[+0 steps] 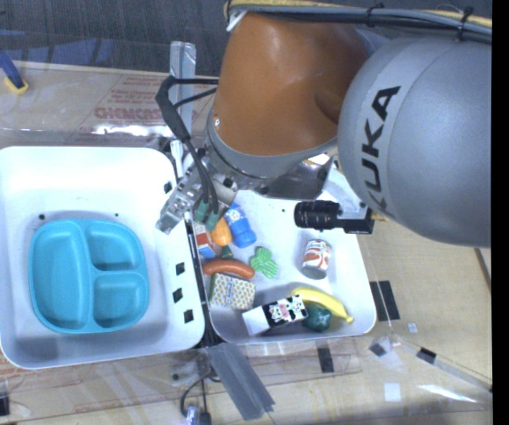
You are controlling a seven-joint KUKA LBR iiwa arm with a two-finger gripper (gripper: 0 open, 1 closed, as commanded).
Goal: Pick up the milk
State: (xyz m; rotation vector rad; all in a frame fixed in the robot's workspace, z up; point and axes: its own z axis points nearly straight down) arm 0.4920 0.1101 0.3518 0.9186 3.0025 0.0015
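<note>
Arm bulk (351, 104) hangs over the right bin's (360, 277) far half. Milk carton (276, 314) at the near wall, banana (323, 303) touching it on the right, patterned block (230, 289) just beside it on the left. Open floor between soda can (316, 257) and green toy (264, 262).

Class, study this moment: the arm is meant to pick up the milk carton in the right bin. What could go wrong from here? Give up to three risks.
1. The milk carton lies on its side touching the banana, so a grasp may catch or drag the banana instead.
2. The gripper sits at the divider between the bins, far from the carton, among the hot dog and blue bottle; moving across may knock them.
3. The carton hugs the right bin's near wall, leaving little finger room.
</note>
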